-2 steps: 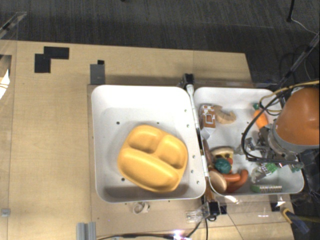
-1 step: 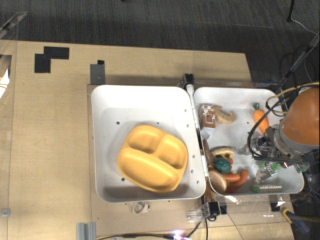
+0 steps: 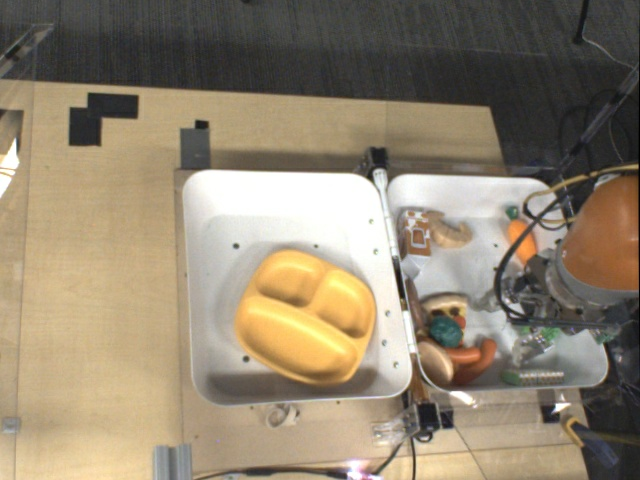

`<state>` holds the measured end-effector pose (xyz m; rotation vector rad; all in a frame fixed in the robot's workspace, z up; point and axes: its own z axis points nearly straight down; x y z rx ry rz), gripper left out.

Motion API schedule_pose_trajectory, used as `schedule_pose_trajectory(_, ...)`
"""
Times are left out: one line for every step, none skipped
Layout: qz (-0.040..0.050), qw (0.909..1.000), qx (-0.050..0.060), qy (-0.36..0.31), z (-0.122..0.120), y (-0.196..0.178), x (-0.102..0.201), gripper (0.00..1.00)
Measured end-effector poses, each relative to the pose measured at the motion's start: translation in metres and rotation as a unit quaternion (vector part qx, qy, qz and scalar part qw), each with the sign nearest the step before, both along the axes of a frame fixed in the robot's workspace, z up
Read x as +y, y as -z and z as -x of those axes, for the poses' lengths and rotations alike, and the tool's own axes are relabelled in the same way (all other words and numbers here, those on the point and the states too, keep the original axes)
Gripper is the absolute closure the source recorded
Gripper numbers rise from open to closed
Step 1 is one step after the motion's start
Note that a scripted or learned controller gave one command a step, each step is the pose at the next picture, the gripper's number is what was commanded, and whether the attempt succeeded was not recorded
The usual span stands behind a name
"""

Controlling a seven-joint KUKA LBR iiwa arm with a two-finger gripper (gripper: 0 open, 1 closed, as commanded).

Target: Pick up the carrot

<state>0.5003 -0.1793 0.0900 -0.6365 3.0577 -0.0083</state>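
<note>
**Arm low over the right bin, carrot at its far side**

The bench (image 3: 100, 268) carries two shallow white bins set side by side. The left bin (image 3: 215, 218) holds one big yellow object (image 3: 305, 313), shaped like a lumpy loaf of bread, lying a little toward the near edge and right of middle.

The right bin (image 3: 470, 193) is crowded. The carrot (image 3: 518, 234), a small orange piece with a green tip, lies near the bin's far right part, just beside the arm's cables and partly covered by them. Left of it, near the far left corner, sits a brown and white packet (image 3: 417, 233) with a pale, rounded item (image 3: 452, 234) touching its right side. At the near left corner there is a cluster: a teal toy (image 3: 446, 332), a red sausage shape (image 3: 475, 358) and a tan, rounded piece (image 3: 434, 358), all pressed together.

The arm (image 3: 603, 238) comes in from the right, its orange band above the bin's right side. The gripper (image 3: 535, 340) hangs below it, low over the bin's near right part, well apart from the carrot. Whether it is wide or narrow I cannot tell; the wrist and cables hide it. Nothing shows held in it.
</note>
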Motion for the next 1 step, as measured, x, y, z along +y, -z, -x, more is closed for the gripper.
schedule_pose_trajectory(-0.0014,0.998,0.002,0.064,-0.044,0.001,-0.0251,0.0)
